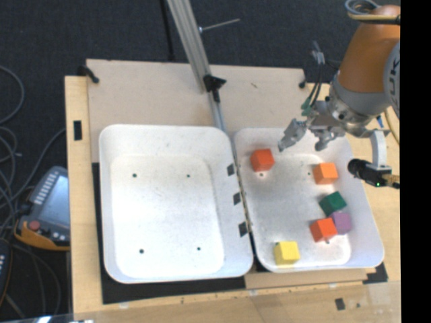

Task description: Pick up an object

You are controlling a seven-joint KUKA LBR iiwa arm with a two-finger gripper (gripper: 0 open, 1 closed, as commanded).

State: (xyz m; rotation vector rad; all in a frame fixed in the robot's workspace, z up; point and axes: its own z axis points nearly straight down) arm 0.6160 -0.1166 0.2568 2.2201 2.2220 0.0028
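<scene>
Orange is showing on the band above the arm's wrist as the grey arm is reaching in from the right and hanging its gripper (308, 136) over the far edge of the right bin (360, 261). The two fingers are standing apart, spread fairly wide, with nothing between them. Just below and to the left of the gripper, a red-orange cube (262, 159) is sitting on the bin floor, near but not touching the fingers. Below and slightly to the right, an orange cube (326, 173) is lying a little farther off. Farther down from the gripper, a green cube (333, 202), a purple cube (342, 221) and another red-orange block (322, 229) are crowding together, the purple one touching the red-orange one. A yellow cube (286, 252) is resting well below the gripper, near the bin's front rim. Far to the gripper's left, the left bin (114, 140) is lying beside the right one on the wooden table (148, 79), and a slanted metal rail (192, 36) is rising up and to the left of the gripper.
</scene>
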